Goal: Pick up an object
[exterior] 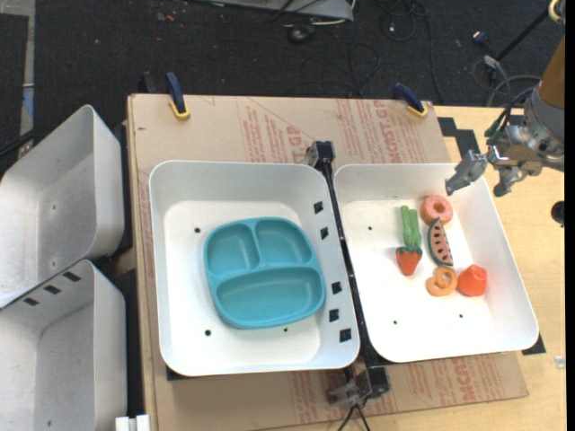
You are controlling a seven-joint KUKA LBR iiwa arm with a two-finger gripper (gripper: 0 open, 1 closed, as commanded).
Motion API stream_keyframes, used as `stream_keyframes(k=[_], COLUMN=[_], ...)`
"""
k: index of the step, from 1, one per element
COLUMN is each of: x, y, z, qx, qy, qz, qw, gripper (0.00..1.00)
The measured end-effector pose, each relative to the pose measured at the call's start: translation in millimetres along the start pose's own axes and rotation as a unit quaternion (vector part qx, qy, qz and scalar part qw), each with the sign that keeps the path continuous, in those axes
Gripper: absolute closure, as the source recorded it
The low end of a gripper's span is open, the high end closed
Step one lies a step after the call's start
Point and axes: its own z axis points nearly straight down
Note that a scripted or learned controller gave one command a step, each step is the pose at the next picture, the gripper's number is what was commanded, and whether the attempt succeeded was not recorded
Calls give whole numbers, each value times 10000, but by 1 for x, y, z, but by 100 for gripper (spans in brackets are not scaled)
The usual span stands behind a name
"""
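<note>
So on the left side of the worktop point(225, 119) you've got the left bin point(171, 268) with a teal divided plate point(263, 272) sitting pretty much dead center, three compartments, nothing in them as far as I can see. Move across the divider and the right bin point(503, 330) has all the toy food bunched up toward its 2 o'clock area: a green-topped carrot point(410, 241) standing nearest the middle, a pink donut point(437, 208) just beside it at about 1 o'clock from the carrot, a watermelon slice point(439, 242) right below the donut, then an orange ring thing point(440, 282) and a red-orange tomato-looking piece point(473, 280) side by side at the bottom of the cluster, near each other and maybe touching. The pincer point(486, 174) hangs over the bin's upper right rim, around 2 o'clock from the donut, fingers spread apart with nothing between them. So progress-wise I'd say basically zero is done: nothing lifted, every piece lying in the bin. What's left is the whole job, pick a target (the donut looks closest), drop down, pinch, lift.
</note>
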Motion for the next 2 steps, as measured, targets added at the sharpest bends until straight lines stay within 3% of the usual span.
stream_keyframes(k=[1,2], x=[1,7], y=[2,11], z=[-7,46], qx=[-57,-39], qy=[-12,-8], qz=[-14,-26], qw=[10000,10000], gripper=[0,0])
